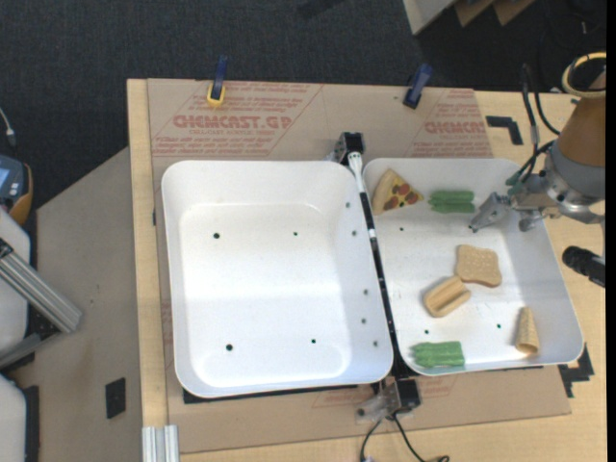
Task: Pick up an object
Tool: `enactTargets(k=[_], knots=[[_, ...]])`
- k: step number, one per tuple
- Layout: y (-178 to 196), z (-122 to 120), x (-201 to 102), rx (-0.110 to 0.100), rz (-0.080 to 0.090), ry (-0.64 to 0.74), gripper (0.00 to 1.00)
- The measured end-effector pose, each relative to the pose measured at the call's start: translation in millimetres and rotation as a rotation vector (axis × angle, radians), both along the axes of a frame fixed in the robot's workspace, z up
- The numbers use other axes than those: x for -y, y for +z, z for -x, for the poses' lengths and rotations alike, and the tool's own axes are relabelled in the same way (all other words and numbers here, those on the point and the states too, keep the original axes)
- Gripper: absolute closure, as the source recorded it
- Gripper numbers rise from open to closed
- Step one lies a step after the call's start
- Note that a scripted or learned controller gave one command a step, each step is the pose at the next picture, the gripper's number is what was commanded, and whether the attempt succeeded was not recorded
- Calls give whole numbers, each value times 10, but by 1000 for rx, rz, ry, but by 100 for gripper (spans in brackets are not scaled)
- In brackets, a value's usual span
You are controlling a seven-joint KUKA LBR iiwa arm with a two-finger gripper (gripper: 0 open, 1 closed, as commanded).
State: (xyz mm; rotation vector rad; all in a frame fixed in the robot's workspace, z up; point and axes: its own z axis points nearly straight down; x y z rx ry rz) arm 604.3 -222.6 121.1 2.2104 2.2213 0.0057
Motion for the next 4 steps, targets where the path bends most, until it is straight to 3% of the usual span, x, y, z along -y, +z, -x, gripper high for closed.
enactTargets(k=[1, 2, 3, 4], knots=[[108, 28, 13, -2, 1, -2, 100], [102, 28, 7, -4, 1, -2, 0], [-322, 777, 21, 5, -1, -9, 0], [-239, 378, 12, -3, 0, -2, 0]])
